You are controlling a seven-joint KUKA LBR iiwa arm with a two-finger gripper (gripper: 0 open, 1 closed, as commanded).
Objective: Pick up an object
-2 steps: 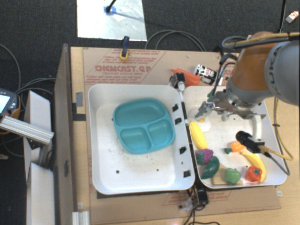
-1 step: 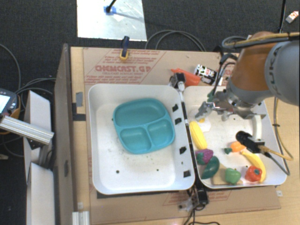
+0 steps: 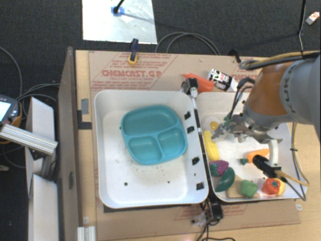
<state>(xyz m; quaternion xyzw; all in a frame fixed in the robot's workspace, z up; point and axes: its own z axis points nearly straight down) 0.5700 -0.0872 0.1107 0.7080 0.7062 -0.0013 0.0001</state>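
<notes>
While the arm [image 3: 281, 92] reaches in over the right bin [image 3: 220, 104], its gripper [image 3: 226, 128] hangs low just up-frame and a little right of the yellow corn cob [image 3: 210, 147]. All positions below are taken from that cob.

Gripper state: cannot tell whether it is spread or pressed together, as the tip is small and cluttered. Nothing visibly pinched in it.

Yellow corn cob: lies lengthwise close along the right bin's left wall, about mid-bin.

Candidates for the pick, all in the right bin:
- small yellow piece [image 3: 214, 126]: just up-frame of the cob, beside the gripper's left edge; contact unclear.
- purple piece [image 3: 218, 166]: just down-frame of the cob, near or touching its lower end.
- dark green piece [image 3: 225, 179]: below the purple one, farther down-frame of the cob, against the bin's near rim.
- light green piece [image 3: 248, 188]: down-frame and right of the cob, at the near rim.
- red-orange round piece [image 3: 272, 186]: farther right again, well apart from the cob.
- orange piece [image 3: 259, 153]: right of the cob, level with its lower half, partly covered by the arm.

Left of the cob, across the shared wall: left bin [image 3: 115, 179] holding a teal divided plate [image 3: 153, 134], lying flat.

Both bins sit on a printed cardboard sheet [image 3: 150, 73] on the desk.
</notes>
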